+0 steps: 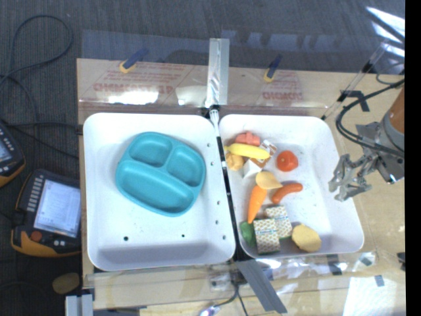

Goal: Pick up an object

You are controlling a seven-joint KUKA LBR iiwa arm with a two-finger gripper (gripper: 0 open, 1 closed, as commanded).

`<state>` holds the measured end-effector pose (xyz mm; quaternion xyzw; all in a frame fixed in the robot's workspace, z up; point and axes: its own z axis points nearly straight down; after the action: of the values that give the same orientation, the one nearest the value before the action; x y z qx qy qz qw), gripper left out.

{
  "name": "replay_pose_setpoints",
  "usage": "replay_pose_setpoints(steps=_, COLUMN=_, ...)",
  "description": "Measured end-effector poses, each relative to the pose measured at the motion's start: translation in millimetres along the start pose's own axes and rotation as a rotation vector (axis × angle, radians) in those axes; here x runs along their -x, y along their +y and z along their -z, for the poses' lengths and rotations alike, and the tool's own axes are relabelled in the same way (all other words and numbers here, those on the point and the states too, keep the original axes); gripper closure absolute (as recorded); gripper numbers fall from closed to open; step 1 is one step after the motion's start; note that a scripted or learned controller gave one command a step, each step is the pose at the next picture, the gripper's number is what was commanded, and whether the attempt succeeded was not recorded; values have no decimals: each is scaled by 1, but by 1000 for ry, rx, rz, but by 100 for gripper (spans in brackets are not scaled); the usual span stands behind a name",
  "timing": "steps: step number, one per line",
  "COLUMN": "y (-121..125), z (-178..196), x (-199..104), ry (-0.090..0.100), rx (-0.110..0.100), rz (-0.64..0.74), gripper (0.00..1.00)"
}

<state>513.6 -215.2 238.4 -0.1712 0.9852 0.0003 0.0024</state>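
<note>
1. Grey metal fingers hang at the right edge of the frame, just over the right rim of the right bin; whether they are spread or closed cannot be told at this size, and nothing shows between them.
2. Behind them the gripper joins the arm's wrist, which enters from the far right.
3. Nearest candidates lie left of the gripper, in the right bin: a sausage, a tomato above it, and a potato toward the lower right corner.
4. Further left the toys crowd together: a carrot, a banana, and two patterned blocks touching each other.
5. Risk, as I judge it: coming straight down from here would strike the bin's rim or wall, since the gripper sits over the edge and not over the toys.
6. Another risk: in the crowded left part, fingers could land on two toys at once, or nudge one aside and close on nothing.
7. Round toys like the tomato may well roll out of a pinch.
8. Off to the left, the other bin holds a blue divided plate, well apart and no obstacle.
</note>
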Motion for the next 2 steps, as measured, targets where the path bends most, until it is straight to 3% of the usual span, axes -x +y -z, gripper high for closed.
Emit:
replay_pose_setpoints(steps=1, y=-6, z=-120, x=-4, ry=3, rx=3, rz=46, gripper=100)
replay_pose_setpoints(steps=2, y=0, z=16, x=-20, ry=0, rx=1, rz=260, gripper=100)
